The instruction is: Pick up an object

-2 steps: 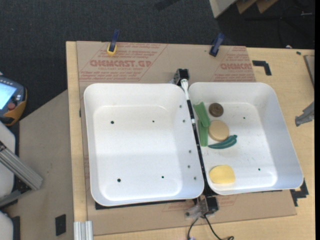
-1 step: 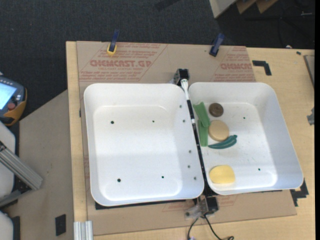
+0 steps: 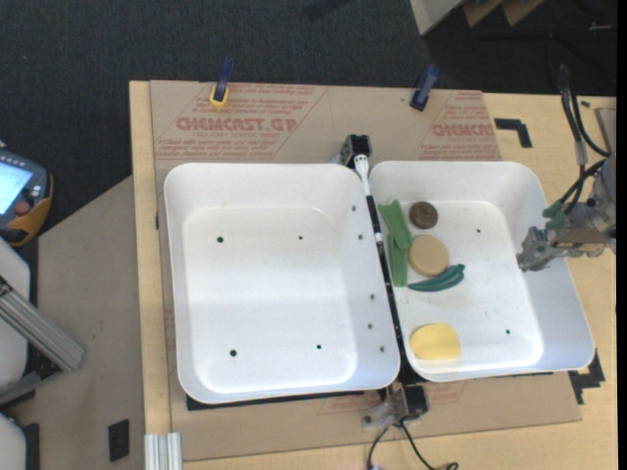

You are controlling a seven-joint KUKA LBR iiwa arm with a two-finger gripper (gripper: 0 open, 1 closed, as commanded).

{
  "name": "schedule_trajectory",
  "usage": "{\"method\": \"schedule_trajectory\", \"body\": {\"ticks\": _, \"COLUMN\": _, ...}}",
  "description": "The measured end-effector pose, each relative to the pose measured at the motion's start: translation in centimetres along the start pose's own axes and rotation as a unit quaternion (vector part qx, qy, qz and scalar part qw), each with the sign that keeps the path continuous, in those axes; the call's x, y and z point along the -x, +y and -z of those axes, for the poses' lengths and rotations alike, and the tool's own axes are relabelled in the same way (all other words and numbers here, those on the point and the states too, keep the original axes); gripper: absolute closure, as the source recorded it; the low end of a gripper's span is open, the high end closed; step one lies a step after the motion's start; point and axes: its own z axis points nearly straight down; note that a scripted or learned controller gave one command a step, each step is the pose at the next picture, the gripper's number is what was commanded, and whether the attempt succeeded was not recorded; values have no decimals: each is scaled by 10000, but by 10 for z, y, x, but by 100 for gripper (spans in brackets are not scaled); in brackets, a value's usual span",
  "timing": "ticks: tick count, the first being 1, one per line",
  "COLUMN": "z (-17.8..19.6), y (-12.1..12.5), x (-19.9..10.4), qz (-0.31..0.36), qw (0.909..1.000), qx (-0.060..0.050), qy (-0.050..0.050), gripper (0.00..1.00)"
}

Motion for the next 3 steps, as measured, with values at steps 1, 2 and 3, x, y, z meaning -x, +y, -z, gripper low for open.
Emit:
{"method": "schedule_trajectory", "body": {"ticks": 1, "z": -30, "y": 1, "x": -93, "qz": -1, "qw": 10000, "qx": 8, "qy": -7, "gripper": 100}}
{"method": "schedule_trajectory", "body": {"ticks": 2, "z": 6, "y": 2, "x": -145, "qz": -8, "qw": 10000, "qx": 53, "qy": -20, "gripper": 100}}
{"method": "schedule_trajectory", "body": {"ticks": 3, "z": -9, "y": 0, "x": -83, "qz": -62, "qw": 10000, "qx": 17, "qy": -22, "gripper": 100}}
